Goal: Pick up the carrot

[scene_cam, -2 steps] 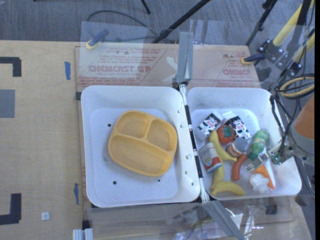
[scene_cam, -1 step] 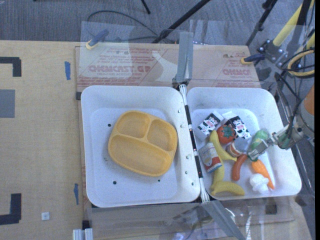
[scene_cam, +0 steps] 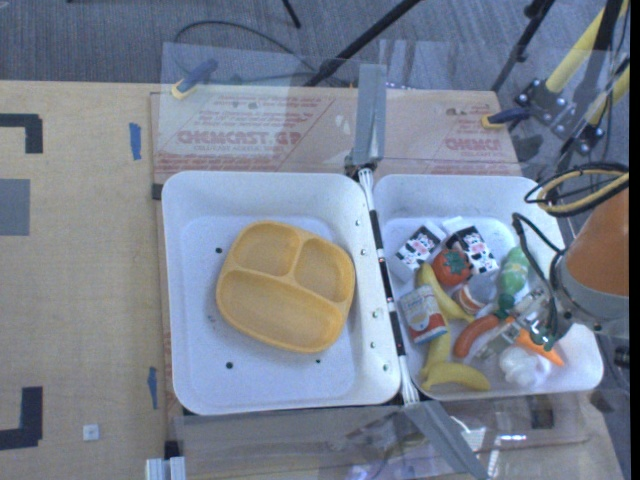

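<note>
The arm reached in from the right, and its gripper (scene_cam: pixel 528 320) hung low over the right bin (scene_cam: pixel 585 373), down among the toy food crowded there. The carrot (scene_cam: pixel 541 345), a small orange piece, lay near the bin's lower right corner, just beside a white lump (scene_cam: pixel 520 366) and close under the gripper. Its long axis seemed to run on a slant from upper left to lower right, though which end was the tip was too small to make out. Whether the fingers were released or clenched could not be told, as clutter and metal parts hid them. By my judgement the approach was done, but no secure grasp or lift was evident. The yellow plate (scene_cam: pixel 285 285) sat alone in the left bin (scene_cam: pixel 185 268).
</note>
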Controlling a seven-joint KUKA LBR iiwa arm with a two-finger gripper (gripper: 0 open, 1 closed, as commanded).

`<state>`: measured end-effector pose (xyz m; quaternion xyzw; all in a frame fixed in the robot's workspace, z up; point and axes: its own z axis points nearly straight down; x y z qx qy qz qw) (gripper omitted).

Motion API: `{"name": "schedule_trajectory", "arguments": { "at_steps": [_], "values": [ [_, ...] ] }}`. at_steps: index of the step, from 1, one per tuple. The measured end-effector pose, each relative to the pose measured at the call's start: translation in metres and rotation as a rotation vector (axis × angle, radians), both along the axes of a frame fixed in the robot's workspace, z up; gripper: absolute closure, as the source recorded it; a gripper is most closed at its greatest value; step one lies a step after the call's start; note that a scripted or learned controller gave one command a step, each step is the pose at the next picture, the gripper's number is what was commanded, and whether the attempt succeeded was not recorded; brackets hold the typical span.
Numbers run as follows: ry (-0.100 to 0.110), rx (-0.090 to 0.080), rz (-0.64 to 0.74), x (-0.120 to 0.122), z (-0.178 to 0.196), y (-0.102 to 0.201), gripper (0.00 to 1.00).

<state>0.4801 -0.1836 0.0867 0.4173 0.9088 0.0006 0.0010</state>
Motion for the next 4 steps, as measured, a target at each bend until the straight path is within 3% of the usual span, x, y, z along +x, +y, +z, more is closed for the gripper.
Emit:
{"name": "schedule_trajectory", "arguments": {
  "at_steps": [1, 2, 3, 4],
  "values": [
    [-0.005, 0.000, -0.143, 0.036, 0.000, 0.062, 0.00],
    [-0.003, -0.002, 0.046, 0.079, 0.099, -0.031, 0.00],
    [-0.004, -0.002, 0.059, 0.107, 0.067, -0.013, 0.00],
    [0.001, 0.000, 0.244, 0.052, 0.131, 0.052, 0.00]
  ]
}}
